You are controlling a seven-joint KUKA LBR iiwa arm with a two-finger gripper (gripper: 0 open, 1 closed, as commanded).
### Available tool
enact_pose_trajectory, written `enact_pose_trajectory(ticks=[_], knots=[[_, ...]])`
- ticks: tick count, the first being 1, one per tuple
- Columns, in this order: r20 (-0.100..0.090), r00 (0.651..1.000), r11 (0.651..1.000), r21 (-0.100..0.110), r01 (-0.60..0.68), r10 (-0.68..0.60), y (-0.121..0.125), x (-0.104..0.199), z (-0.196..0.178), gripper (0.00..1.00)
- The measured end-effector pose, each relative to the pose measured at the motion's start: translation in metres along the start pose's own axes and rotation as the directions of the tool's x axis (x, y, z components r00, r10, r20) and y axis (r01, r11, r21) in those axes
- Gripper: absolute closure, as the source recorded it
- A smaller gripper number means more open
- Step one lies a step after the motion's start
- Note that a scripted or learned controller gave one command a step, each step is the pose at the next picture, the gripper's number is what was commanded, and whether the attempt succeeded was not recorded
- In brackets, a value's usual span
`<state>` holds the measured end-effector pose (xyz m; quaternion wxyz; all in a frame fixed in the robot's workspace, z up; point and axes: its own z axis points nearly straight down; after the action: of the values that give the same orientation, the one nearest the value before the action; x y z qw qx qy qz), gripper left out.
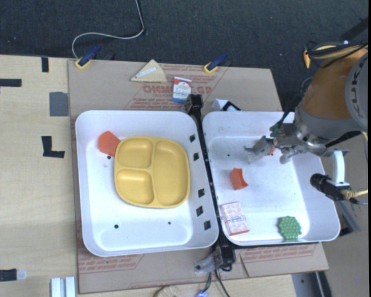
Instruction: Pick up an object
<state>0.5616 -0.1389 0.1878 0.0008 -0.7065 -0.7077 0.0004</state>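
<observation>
The gripper (260, 147) hangs over the right bin (309, 231), short of the orange block (237, 178), likely lining up for it; its finger spread is unclear.

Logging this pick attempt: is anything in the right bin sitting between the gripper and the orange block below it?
Nothing visible. The gripper is above the right bin's upper part, and the orange block lies lower and slightly left on bare white floor. The red-and-white packet and green object sit nearer the bin's bottom edge, off that path.
</observation>
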Motion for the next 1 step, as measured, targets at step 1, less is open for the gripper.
enact_pose_trajectory(ticks=[1], knots=[[0.000, 1.000, 1.000, -0.005, 0.000, 0.000, -0.0113, 0.0272, 0.1015, 0.00]])
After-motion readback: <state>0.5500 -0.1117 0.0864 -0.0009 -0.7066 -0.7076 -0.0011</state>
